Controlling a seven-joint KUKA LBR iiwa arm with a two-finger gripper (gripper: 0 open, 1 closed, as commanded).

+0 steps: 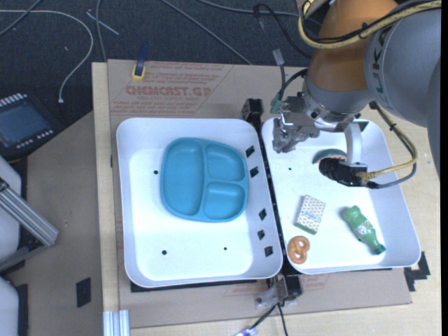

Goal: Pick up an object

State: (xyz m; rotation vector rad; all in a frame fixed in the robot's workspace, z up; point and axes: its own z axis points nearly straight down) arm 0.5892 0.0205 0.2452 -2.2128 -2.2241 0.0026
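Observation:
My gripper (283,143) hangs over the back left part of the right bin (395,198), close to the divider between the bins. Nothing shows between its fingers. Toward the front of that bin lie a small patterned packet (310,213), a green bottle (363,229) on its side, and a pretzel-shaped brown piece (298,248) at the front left corner. All of them are well apart from the gripper, nearer the front edge.
A blue divided plate (204,179) rests in the left bin (140,208). The arm's orange band and grey body fill the upper right. Cables run across the dark floor behind the bench.

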